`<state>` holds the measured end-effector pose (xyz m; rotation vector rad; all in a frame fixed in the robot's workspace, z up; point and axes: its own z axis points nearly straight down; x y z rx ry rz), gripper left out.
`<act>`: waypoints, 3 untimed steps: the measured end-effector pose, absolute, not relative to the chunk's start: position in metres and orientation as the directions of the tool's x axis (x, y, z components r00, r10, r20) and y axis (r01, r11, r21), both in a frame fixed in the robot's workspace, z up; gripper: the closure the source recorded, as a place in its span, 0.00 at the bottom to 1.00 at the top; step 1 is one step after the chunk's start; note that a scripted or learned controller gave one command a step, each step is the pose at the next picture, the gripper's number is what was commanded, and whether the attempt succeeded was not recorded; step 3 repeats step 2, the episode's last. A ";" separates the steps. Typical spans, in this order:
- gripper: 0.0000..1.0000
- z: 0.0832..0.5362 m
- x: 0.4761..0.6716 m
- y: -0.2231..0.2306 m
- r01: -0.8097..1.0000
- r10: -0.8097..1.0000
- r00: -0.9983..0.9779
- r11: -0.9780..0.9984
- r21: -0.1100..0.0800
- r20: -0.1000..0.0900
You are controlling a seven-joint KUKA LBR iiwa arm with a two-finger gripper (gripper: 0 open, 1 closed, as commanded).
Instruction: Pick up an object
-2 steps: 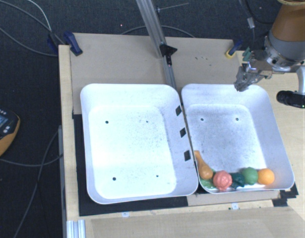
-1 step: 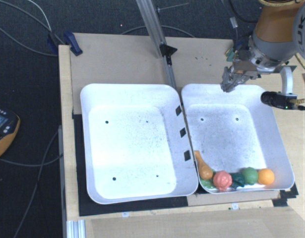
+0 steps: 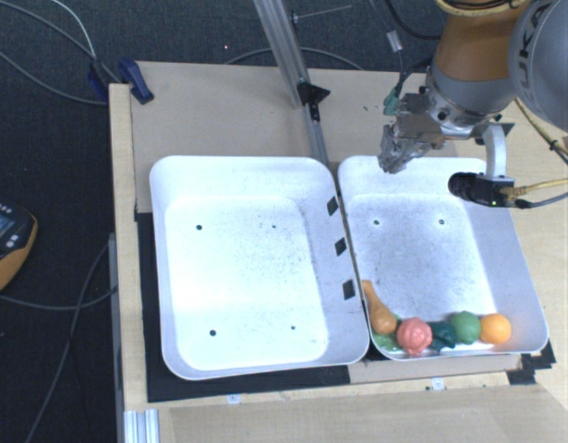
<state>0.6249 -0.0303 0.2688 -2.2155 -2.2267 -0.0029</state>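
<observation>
Objects for picking are seen along the near edge of the right bin (image 3: 505,247), lying in a row close against its front wall. From left to right there are an orange carrot-shaped piece (image 3: 378,308) set at a slant, a pink ball (image 3: 414,335), a small blue-green piece (image 3: 444,336) partly hidden between its neighbours, a green ball (image 3: 465,326) and an orange ball (image 3: 495,329). The pink ball is touching the lower end of the carrot-shaped piece, and the others lie just beside one another. The rest of this bin's floor is speckled with dark spots.

The left bin (image 3: 173,247) stands just beside the right one, with three small black clips (image 3: 340,245) seen along the edge where they meet. Both bins rest on a light brown bench (image 3: 219,109).

Farther back, the gripper (image 3: 394,160) hangs over the far left corner of the right bin, well apart from the row of objects. Nothing is seen between its fingers, and it cannot be told if they are apart or together, because they are dark and blurred. Above it the grey wrist and the orange band (image 3: 477,35) are seen. A metal rail (image 3: 284,44) runs slantwise from the far side down to the bins.

At the left edge, on the dark floor, a handheld device (image 3: 6,238) with a screen is lying; its writing cannot be read. No readable label is made out on the arm.
</observation>
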 end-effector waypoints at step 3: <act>1.00 0.235 0.615 0.073 1.000 1.000 -0.004 0.004 -0.001 0.001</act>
